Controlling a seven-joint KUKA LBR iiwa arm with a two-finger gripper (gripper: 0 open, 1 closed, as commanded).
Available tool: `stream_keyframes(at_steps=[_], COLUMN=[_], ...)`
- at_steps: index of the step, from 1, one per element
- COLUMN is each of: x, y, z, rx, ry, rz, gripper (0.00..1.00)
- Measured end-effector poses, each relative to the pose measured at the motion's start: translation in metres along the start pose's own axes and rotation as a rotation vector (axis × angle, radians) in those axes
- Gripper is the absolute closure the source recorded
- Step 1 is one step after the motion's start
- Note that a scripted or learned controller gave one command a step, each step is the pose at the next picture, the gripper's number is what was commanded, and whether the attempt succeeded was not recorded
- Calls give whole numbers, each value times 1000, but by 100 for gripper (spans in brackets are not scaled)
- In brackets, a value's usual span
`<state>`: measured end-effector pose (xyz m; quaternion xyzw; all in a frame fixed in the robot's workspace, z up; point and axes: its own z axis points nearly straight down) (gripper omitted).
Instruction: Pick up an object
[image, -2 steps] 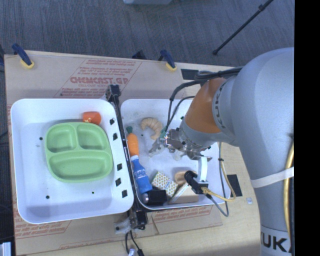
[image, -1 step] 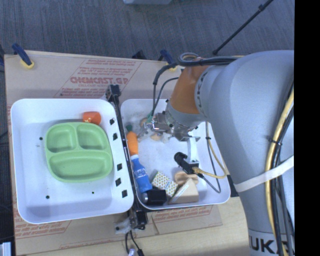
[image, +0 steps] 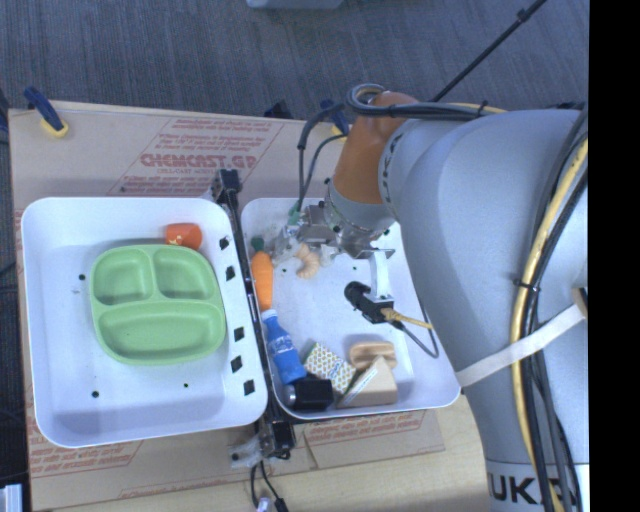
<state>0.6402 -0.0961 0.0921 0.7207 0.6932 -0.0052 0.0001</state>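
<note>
Fingers (image: 300, 240) hidden under wrist, open/closed can't tell, over right bin (image: 425, 385).

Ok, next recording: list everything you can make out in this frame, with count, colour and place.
Bins: 2, white, side by side on the bench.
Divided plate: 1, green, middle of left bin.
Small object: 1, orange-red, left bin, behind the plate.
Carrot: 1, orange, right bin, along its left wall.
Tube: 1, blue, right bin, in front of the carrot.
Wooden pieces: a few, tan, right bin's front corner.
Clamp: 1, blue and yellow, bench's far left corner.
Arm: 1, grey with orange band, over the right bin.
Gripper: 1, right bin's far end.
</note>
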Motion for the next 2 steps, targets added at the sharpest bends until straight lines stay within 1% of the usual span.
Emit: stream_keyframes(at_steps=[1,2], x=[3,32], y=[1,-41], z=[-10,-172], rx=[1,-7], ry=[5,8], rz=[-6,30], gripper=[100,100])
